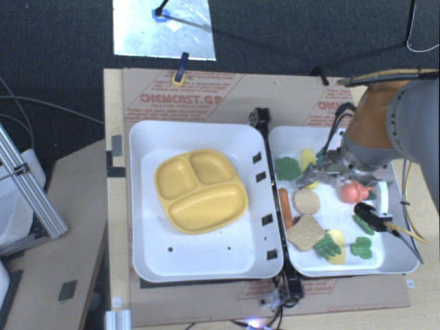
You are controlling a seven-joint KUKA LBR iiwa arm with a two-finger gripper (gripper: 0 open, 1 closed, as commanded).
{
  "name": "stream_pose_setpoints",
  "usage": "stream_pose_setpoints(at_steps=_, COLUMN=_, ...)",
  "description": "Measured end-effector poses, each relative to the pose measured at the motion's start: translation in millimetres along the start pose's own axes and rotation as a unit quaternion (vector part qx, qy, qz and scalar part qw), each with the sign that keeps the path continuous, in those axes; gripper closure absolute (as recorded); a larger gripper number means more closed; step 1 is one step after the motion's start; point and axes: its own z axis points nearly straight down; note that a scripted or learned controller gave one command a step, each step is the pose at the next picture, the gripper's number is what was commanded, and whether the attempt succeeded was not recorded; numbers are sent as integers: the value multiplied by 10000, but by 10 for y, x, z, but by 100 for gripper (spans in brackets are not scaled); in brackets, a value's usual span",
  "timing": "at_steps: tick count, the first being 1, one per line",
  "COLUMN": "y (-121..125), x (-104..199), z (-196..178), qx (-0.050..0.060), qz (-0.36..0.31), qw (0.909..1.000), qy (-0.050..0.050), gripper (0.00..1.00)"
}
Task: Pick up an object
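Grey arm (405,126) reaching over the right bin (395,260). Far left of the pincer (320,172): left bin (144,253) with yellow divided plate (201,190). Pincer low among toy foods, grip state impossible to tell. Just below: round beige piece (306,201); further below, toast slice (305,234). Left: green leafy piece (287,168). Right: pink-red piece (353,192).

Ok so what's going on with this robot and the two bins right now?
The grey arm reaches in from the right and has its gripper low over the right bin, among toy food: a green leafy piece, a round beige piece, a pink-red piece, a slice of bread and an orange sausage. Nothing is visibly held. The left bin holds a yellow divided plate.
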Motion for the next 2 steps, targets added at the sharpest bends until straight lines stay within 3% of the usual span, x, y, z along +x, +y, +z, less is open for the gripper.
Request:
stream_pose_setpoints(at_steps=1, y=45, x=-20, z=-177, qx=-69, qz=-2, qw=10000, qy=-20, gripper=100)
stream_pose_setpoints(at_steps=2, y=-764, x=603, z=-1055, qx=-56, qz=-32, qw=10000, qy=2, gripper=100)
